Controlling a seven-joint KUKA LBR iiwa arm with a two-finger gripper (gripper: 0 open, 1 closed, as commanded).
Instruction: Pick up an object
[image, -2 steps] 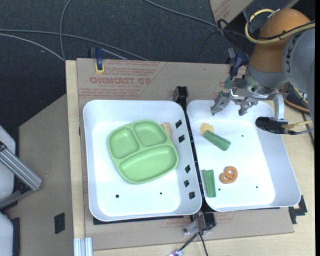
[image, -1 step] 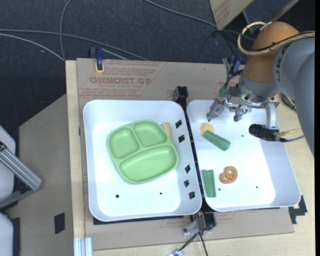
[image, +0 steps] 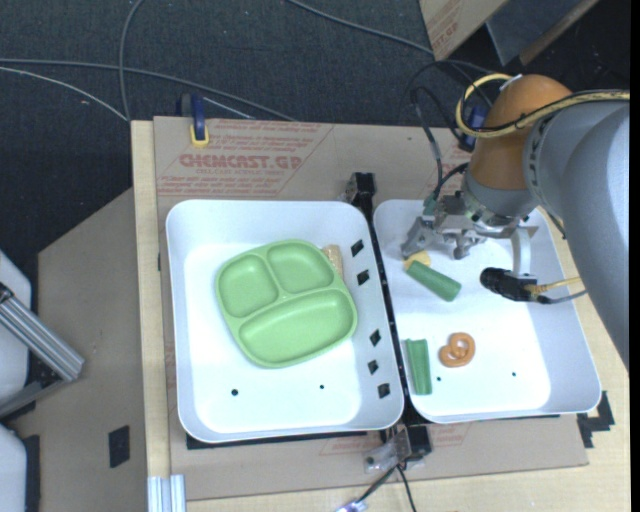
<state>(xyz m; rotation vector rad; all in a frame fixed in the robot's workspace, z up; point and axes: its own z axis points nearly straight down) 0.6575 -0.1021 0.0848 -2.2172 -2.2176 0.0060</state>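
The right bin (image: 530, 370) holds three small items. A green stick with a pale yellow end (image: 433, 279) lies near its back left. An orange swirl-shaped piece (image: 458, 350) sits in the middle, with a green flat bar (image: 417, 366) to its left by the bin wall. My gripper (image: 437, 247) hangs over the back of this bin, just behind the green stick. Its fingers stand spread apart and open, with nothing between them.
In the left bin (image: 200, 380) lies a large green divided plate (image: 287, 301), with a small tan piece (image: 332, 262) at its right rim. The grey arm and its orange band (image: 520, 120) cover the right bin's back right. A black cable plug (image: 508, 283) hangs beside the gripper.
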